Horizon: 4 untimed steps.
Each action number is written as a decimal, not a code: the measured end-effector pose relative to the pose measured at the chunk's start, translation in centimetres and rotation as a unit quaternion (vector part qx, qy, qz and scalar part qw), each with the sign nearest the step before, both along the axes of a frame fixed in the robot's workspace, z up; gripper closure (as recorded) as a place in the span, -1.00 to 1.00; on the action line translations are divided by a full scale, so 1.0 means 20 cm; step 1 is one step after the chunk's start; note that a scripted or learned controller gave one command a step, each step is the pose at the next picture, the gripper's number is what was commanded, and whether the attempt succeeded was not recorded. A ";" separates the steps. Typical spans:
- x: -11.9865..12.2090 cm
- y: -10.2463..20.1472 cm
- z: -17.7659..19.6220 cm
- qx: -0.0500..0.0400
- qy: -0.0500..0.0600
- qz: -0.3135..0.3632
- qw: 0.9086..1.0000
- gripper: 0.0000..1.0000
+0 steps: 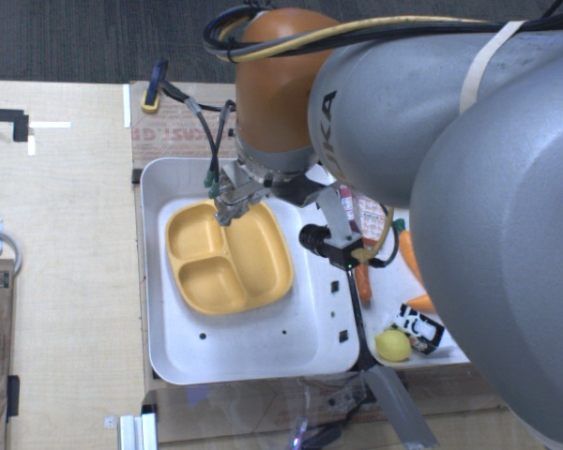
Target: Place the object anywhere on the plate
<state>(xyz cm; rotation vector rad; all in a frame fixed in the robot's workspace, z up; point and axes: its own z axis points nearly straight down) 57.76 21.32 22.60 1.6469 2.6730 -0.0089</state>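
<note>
Over the yellow plate [229, 258] I see my jaws [227, 209], their state unreadable; the lemon [392, 345] looks light, firm, best pinched across its middle.

A yellow plate [230, 256] with three compartments lies flat in the left white bin [169, 345], turned at a slant, nearer the bin's far side. Its compartments look bare. In the right bin [455, 352], partly hidden by the arm, lie a small yellow lemon [392, 345] and a carrot [409, 256].
</note>
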 end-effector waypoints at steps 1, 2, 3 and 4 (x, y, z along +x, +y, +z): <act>-0.16 -0.09 0.29 0.002 0.000 -0.047 0.999 1.00; 0.10 -0.20 -0.43 0.002 0.001 0.053 0.999 1.00; 0.28 -0.44 -0.43 0.002 -0.001 0.023 1.000 1.00; -0.18 -0.34 -0.42 0.002 0.001 0.056 0.998 1.00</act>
